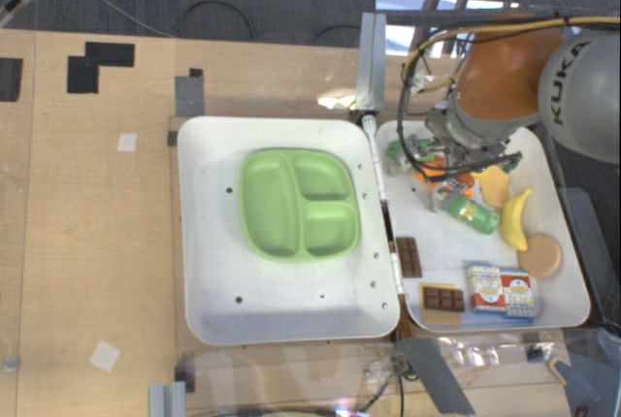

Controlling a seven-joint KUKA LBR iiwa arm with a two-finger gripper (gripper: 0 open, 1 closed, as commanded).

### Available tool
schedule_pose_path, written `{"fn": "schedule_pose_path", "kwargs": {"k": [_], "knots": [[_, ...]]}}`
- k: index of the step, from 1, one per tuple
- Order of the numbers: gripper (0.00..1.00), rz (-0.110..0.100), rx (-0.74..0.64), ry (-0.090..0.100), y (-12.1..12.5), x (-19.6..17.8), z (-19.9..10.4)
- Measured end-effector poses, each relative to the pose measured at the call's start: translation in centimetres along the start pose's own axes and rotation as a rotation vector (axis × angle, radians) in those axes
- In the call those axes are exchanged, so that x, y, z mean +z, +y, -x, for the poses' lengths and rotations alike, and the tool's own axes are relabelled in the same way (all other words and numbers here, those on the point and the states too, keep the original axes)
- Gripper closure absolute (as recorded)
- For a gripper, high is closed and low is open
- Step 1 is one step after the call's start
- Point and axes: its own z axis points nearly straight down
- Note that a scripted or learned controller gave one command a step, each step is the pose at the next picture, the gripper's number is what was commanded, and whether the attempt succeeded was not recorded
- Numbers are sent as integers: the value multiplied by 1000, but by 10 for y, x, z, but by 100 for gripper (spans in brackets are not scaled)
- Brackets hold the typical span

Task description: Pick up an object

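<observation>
You are looking at the gripper (pixel 448 175) hanging low in the right bin (pixel 572 299), at 12 o'clock from the green bottle (pixel 473 212); its grasp is impossible to judge.

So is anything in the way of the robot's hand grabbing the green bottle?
Nothing visible blocks it. The gripper hangs right above the green bottle in the right bin. The banana lies close beside the bottle, not over it.

Two white bins (pixel 209 240); one green tray (pixel 296 204); one banana (pixel 514 219); two chocolate bars (pixel 441 297); one carton (pixel 501 291).
</observation>
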Motion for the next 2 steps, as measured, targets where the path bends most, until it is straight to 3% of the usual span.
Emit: {"fn": "schedule_pose_path", "kwargs": {"k": [1,2], "knots": [[0,0,-334,2,-2,-1,-42],[100,-10,-332,-12,-2,-16,-35]]}}
